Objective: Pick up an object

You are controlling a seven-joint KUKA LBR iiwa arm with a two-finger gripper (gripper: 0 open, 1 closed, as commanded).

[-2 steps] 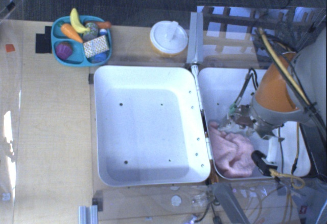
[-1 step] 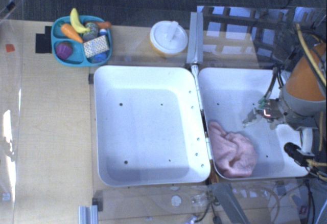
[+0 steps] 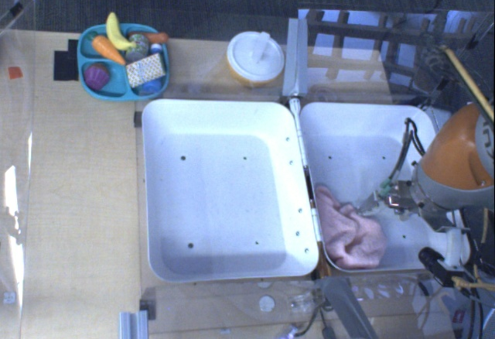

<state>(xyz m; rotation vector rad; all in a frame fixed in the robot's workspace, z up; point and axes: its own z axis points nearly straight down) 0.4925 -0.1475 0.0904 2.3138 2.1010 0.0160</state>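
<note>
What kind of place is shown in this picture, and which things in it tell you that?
Most likely a robotics lab bench set up for grasping trials. A robot arm reaches over two shallow white bins, one holding a pink cloth, and a blue tray of toy food sits on the bench beside them.

No readable text, label, brand, number or sign anywhere. Patterned card [image 3: 146, 69] in blue tray [image 3: 87, 87]: speckled print, too small to read. Orange tag [image 3: 15, 73] and black patch [image 3: 65, 65] on bench [image 3: 69, 214]: blank at this resolution. White lid [image 3: 256, 56]: no legible marking.
</note>
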